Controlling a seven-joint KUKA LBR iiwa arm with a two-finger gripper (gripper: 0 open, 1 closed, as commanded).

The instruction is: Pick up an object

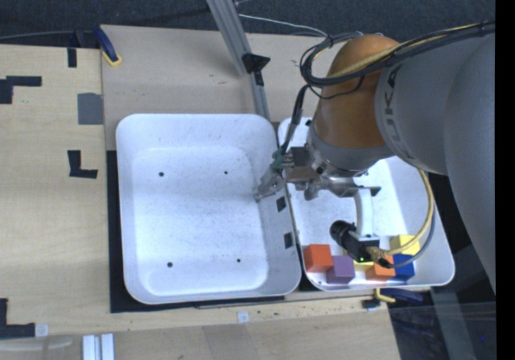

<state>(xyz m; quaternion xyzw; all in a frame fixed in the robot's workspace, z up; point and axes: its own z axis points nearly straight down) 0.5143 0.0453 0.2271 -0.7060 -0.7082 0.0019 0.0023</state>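
Gripper [270, 187]: above the bins' shared rim; open or closed, cannot tell.
Right bin [405, 199]: orange block [318, 257] beside purple block [344, 268].

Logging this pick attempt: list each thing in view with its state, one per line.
end effector: low at the inner wall of the right bin, grip unclear.
orange block: lying in the right bin, not held.
purple block: lying right beside the orange block.
blue block: lying by the right bin's front rim.
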